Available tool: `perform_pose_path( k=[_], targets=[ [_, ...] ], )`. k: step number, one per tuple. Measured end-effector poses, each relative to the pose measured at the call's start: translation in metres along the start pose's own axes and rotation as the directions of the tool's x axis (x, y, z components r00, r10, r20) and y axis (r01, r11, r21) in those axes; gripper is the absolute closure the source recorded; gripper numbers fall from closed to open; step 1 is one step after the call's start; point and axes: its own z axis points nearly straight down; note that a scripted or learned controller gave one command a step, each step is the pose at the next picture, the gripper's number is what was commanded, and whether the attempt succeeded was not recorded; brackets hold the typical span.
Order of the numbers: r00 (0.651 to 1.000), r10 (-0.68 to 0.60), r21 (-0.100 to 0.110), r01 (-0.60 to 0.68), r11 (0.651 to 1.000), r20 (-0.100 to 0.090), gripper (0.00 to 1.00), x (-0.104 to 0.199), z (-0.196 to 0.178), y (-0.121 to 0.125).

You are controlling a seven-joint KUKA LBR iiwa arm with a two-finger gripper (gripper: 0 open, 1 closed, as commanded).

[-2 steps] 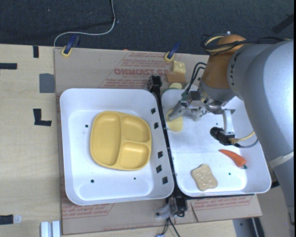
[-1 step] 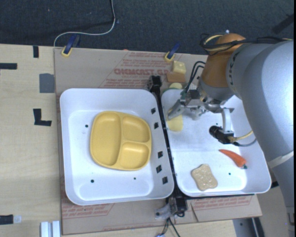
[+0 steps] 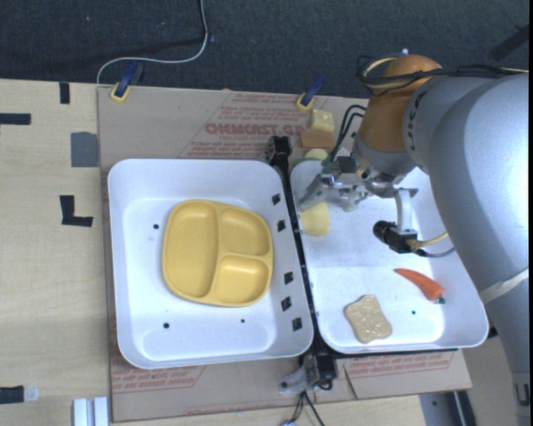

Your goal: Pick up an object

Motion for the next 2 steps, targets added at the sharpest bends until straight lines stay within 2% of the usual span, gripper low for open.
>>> perform_pose_path(
  k=[1,2],
  targets=[
    [1.000,0.002,0.000,-0.002,1.000,0.002,0.00,0.0004,-0.0003,-0.0126],
    [1.000,0.000,0.000,0.000,1.000,0.000,0.00,-0.0014,-0.0002,-0.0083]
  ],
)
